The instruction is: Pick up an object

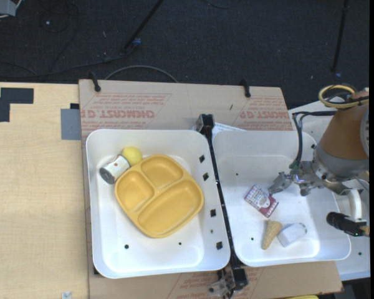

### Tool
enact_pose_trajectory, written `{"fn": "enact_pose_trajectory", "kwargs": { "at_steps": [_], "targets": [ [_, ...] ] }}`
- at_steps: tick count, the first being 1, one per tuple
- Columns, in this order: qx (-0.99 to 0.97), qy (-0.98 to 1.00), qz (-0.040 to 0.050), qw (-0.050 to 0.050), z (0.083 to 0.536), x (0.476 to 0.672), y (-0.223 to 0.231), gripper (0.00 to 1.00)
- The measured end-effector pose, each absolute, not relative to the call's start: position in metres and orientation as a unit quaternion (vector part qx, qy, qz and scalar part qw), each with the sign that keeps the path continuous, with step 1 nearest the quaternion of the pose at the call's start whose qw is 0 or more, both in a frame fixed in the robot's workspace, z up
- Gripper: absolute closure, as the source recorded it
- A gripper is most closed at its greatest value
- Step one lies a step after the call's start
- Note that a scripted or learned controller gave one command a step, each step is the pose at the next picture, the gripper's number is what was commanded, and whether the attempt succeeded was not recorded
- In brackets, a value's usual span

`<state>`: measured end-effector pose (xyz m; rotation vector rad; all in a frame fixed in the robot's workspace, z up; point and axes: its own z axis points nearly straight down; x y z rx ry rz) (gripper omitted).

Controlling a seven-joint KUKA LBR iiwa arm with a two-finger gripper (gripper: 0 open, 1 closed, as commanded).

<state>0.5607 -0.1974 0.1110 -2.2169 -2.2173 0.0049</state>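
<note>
In the right bin (249, 148) lie a small pink and white packet (260, 199), a tan cone (271, 232) and a pale grey block (292, 233). My gripper (292, 185) hovers over the right half of this bin, just right of the packet and above the block. Its two fingers are spread open with nothing between them. The left bin (106, 242) holds a yellow divided plate (159, 195), a yellow ball (132, 155) and a small grey can (114, 169) lying on its side.
A black divider (213, 185) runs between the two bins. Cardboard (174, 108) lies behind the bins, and a wooden benchtop (31, 198) stretches to the left. The arm's orange band (344, 132) rises at the right edge.
</note>
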Motion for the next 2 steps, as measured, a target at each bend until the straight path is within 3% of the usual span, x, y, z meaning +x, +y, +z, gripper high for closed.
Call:
{"fn": "enact_pose_trajectory", "kwargs": {
  "at_steps": [1, 2],
  "targets": [
    [-0.707, -0.707, -0.0019, -0.001, 0.0922, 0.5638, -0.1974, 0.0],
    [-0.708, -0.706, -0.0017, -0.003, 0.1021, 0.5639, -0.1984, 1.0]
  ]
}}
